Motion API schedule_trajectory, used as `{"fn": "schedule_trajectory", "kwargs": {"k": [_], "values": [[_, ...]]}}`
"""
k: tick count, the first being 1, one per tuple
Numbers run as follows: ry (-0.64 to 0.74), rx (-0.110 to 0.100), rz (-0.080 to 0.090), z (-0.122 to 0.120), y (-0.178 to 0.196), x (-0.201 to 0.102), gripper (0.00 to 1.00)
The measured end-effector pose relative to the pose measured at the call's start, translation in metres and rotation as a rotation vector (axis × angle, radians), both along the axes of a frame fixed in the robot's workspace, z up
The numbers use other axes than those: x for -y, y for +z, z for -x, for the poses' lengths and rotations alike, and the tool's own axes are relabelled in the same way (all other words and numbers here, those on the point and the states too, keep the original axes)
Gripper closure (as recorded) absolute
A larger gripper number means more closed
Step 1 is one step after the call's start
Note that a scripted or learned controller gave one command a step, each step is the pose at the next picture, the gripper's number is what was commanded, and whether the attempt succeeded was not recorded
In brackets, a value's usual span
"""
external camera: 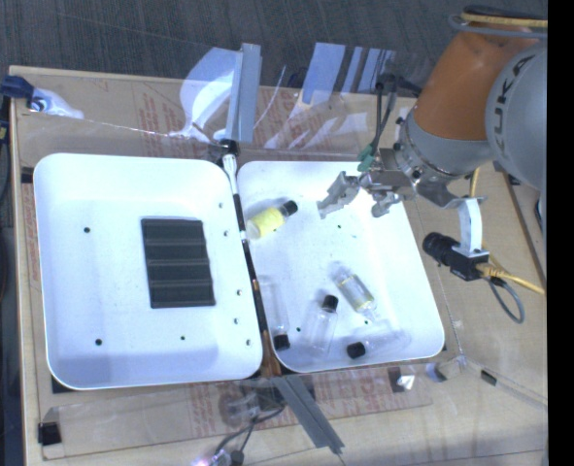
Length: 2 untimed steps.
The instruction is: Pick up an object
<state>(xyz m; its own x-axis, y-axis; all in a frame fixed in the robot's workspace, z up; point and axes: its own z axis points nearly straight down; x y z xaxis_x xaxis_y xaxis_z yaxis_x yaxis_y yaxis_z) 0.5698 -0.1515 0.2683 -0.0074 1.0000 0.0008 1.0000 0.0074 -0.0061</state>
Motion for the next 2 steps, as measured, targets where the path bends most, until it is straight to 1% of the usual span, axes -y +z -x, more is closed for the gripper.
{"fn": "schedule_trajectory", "kwargs": {"k": [1,2], "values": [[-0.007,0.000,0.001,-0.008,-0.131,0.059,0.00],[0.038,0.001,-0.001,0.036,-0.177,0.058,0.00]]}}
